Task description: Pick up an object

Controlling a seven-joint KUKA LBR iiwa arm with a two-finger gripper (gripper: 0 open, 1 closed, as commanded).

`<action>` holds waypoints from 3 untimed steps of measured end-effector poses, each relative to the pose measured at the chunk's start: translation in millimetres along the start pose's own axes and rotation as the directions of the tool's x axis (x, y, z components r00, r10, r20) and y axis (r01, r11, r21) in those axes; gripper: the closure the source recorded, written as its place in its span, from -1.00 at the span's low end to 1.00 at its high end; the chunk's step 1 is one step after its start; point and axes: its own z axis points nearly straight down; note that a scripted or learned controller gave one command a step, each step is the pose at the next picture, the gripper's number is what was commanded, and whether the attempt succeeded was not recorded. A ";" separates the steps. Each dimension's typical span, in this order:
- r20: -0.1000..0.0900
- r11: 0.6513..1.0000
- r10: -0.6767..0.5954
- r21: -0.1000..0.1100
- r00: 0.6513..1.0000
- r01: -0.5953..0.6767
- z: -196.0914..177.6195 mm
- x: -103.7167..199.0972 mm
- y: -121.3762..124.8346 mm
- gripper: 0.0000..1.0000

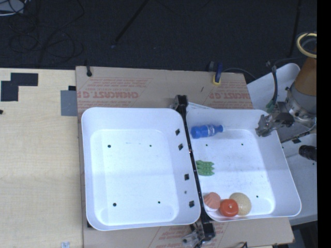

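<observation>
The gripper (265,124) hangs over the right bin's (269,159) rim at about two o'clock — whether it is open or closed, I cannot tell. Inside the bin: a blue bottle (206,131) at eleven o'clock, a green toy (205,168) at nine, and three round pieces (227,204) touching at six.

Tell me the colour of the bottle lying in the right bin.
Blue plastic bottle with a paler cap end, seen in the camera view.
</observation>
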 end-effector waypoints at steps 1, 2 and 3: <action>-0.004 1.000 -0.003 0.005 1.000 0.003 10.0 59.8 -72.7 1.00; 0.004 1.000 0.000 -0.004 1.000 0.000 29.8 -2.2 -23.7 1.00; 0.000 1.000 0.000 -0.002 1.000 0.000 18.7 -1.1 -25.5 1.00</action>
